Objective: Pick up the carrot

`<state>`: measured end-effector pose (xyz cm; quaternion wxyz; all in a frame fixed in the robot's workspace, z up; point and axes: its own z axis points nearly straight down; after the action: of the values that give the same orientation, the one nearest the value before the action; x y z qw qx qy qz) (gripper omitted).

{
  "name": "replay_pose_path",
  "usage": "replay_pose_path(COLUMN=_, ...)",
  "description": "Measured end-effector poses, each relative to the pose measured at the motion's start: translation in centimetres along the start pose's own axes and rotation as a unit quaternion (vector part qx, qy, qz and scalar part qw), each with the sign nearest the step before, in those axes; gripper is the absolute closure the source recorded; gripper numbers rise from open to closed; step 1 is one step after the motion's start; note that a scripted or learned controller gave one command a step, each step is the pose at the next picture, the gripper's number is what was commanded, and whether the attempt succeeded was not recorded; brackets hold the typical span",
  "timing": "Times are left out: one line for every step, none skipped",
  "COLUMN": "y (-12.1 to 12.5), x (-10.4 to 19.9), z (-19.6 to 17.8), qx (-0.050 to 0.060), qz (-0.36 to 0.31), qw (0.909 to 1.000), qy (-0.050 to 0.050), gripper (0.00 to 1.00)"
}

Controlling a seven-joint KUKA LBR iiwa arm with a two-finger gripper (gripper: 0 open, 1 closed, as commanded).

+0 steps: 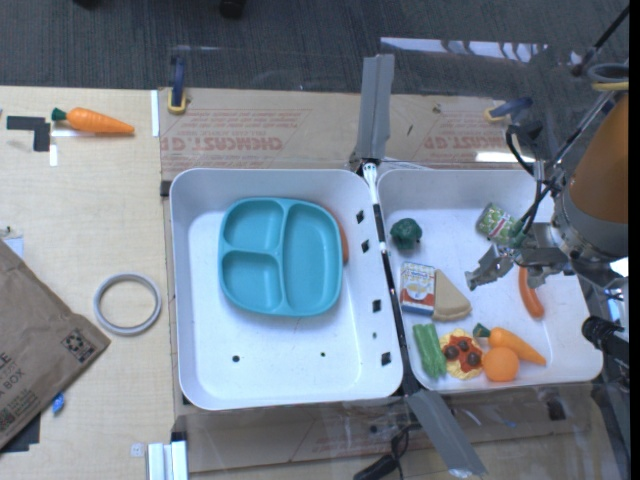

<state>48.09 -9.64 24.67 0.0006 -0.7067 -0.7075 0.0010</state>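
1. The dark two-finger gripper [489,269] hangs over the middle of the right-hand shallow white bin [440,190]. It is too dark and small here to tell whether its jaws are released or clenched.
2. Just right of the gripper lies a short orange-red stick-shaped piece [530,293], running almost toward the near rim. It has no green top, so I judge it is not the target.
3. The orange toy carrot with a green leafy top [518,346] lies in the same bin. It is toward the view's lower edge from the gripper, a little to the right and apart from it.
4. Its long axis slants, with the green top at upper left and the tip at lower right. A grasp would probably go best with the jaws set across that slant.
5. A round orange ball [500,364] touches the carrot's near side, so closing there could catch the wrong thing.
6. A second orange carrot [95,121] lies on the wooden bench, well apart to the left of both bins, so the bin carrot is the nearer pick.
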Motion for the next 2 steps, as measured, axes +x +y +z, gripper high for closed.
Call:
replay_pose_path(y=-0.4, x=-2.0, z=13.6, qx=0.001, qz=0.082, qw=0.9967, qy=0.001, gripper=0.0)
replay_pose_path(y=8.2, x=5.3, z=5.6, qx=0.0, qz=0.184, qw=0.9829, qy=0.0, gripper=0.0)
